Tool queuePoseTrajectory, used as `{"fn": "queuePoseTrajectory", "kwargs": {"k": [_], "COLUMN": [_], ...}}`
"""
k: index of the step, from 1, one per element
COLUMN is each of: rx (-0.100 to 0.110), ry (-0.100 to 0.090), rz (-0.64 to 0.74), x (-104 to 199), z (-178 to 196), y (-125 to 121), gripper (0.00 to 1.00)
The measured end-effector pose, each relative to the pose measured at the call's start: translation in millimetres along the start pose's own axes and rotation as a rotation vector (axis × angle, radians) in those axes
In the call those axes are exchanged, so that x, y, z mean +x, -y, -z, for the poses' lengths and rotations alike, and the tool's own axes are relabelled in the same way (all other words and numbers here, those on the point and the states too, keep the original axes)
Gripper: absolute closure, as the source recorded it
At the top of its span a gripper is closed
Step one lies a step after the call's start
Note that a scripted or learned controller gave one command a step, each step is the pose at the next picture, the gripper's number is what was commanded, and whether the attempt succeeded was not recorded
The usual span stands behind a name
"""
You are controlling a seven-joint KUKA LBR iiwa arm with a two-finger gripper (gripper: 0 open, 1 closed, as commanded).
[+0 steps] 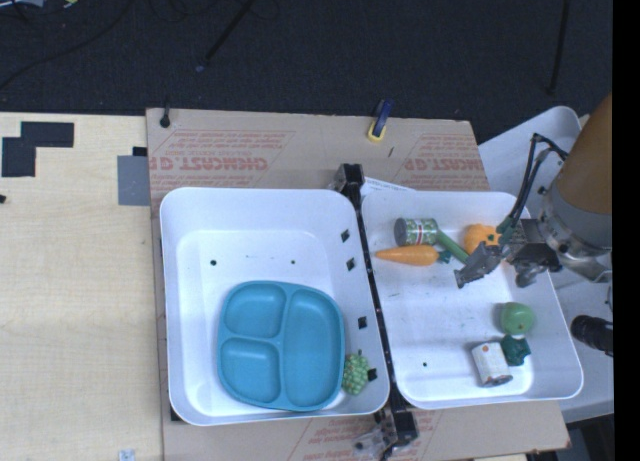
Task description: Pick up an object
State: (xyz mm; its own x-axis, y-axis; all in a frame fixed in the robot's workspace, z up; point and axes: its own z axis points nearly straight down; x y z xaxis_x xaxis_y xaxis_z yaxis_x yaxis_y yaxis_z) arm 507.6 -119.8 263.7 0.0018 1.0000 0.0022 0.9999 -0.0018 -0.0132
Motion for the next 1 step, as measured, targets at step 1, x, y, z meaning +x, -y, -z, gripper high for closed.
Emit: {"fn": "queuePoseTrajectory", "kwargs": {"k": [1], "rx": [-0.012], "ry": [0.002], "rz": [0.002], "x": [-0.2], "z": [5.5], "y": [-1.9], "gripper": [0.00]}}
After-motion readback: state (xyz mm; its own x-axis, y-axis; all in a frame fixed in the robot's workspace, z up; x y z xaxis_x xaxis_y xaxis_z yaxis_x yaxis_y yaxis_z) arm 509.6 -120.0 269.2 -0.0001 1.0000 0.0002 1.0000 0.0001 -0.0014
